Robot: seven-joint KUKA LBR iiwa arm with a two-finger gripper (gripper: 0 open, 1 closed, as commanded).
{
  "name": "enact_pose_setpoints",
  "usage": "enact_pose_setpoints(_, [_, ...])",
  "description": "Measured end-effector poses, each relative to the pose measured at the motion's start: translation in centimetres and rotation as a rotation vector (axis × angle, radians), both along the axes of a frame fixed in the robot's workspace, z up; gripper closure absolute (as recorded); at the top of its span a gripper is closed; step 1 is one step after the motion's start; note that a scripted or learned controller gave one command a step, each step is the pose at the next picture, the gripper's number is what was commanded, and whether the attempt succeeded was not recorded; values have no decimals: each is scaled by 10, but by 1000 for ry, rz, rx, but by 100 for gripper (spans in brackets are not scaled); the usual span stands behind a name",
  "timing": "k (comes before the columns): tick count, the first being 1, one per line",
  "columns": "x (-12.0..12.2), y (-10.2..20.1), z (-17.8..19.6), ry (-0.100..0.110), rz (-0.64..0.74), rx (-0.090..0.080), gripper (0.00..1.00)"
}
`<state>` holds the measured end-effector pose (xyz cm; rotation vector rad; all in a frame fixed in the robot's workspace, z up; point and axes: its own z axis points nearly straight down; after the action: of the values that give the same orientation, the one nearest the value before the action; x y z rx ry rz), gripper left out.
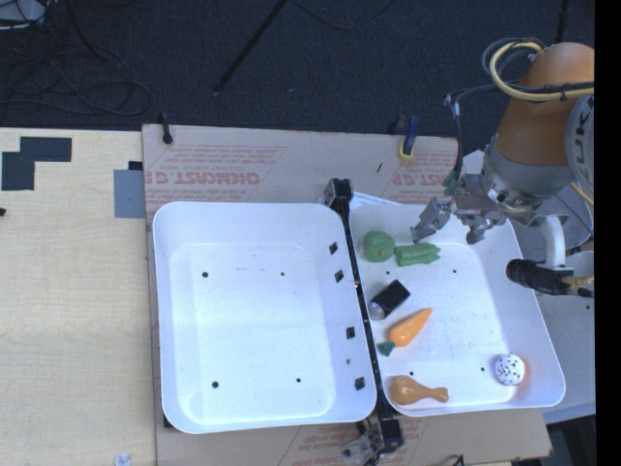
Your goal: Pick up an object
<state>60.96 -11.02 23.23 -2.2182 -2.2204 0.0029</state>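
Note:
The right bin (464, 343) holds several small objects. At its far side a green ball (377, 247) lies beside a green pepper-shaped toy (418, 254). Nearer are a black block (390, 297), an orange carrot (410, 326), an orange gourd (418, 389) and a white dotted ball (508, 368). My gripper (453, 228) hangs over the bin's far edge, just right of the green pepper toy. It is open, with nothing between its fingers. One fingertip (426, 227) sits close above the pepper toy.
The left bin (252, 328) lies beside the right one, a black divider rail (354, 289) between them. Both rest on a cardboard sheet (243, 168). A black handle-like part (536, 276) juts over the right bin's right rim.

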Motion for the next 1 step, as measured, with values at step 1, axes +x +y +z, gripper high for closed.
enact_pose_setpoints(1, [0,0,10,1,1,1,100])
